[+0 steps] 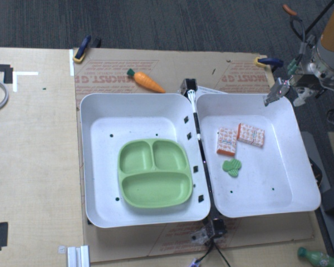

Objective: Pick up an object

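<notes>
Two white bins (pixel 94 149) on tan cardboard with red lettering. Pale green divided plate (pixel 155 173) in left bin. In right bin, two orange-and-white patterned packets (pixel 240 137) and small green piece (pixel 232 167). Orange carrot (pixel 147 81) with green top, far side.

Glossy white plastic bins (pixel 100 204), matt green plastic tray (pixel 154 174) (smooth), cardboard underlay (pixel 172 65)
</notes>
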You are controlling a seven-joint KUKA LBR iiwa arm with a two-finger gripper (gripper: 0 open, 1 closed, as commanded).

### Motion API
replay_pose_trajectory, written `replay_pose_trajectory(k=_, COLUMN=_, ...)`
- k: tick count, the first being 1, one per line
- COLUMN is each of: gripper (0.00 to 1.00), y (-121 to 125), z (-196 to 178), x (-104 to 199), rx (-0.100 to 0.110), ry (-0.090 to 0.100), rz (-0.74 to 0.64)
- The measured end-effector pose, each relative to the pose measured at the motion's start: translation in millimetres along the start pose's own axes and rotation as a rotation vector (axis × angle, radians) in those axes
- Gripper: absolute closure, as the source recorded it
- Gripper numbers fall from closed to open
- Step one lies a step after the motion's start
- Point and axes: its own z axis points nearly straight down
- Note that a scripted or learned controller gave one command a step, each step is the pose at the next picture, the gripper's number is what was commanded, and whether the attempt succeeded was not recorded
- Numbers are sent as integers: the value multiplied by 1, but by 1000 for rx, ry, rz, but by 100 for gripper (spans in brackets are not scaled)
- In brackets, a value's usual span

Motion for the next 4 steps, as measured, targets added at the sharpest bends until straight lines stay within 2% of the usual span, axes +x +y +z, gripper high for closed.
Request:
replay_pose_trajectory(k=1, gripper=0, y=-20, z=108, x=63, rx=1, ry=0, rz=4)
replay_pose_trajectory(k=2, gripper=0, y=-39, z=178, x=79, rx=0, ry=1, rz=-8)
replay_pose_trajectory(k=3, gripper=100, y=-38, z=168, x=78, rx=-1, ry=0, rz=-6)
replay_pose_trajectory(k=4, gripper=100, y=-23, z=16, x=102, rx=-1, ry=-1, rz=341)
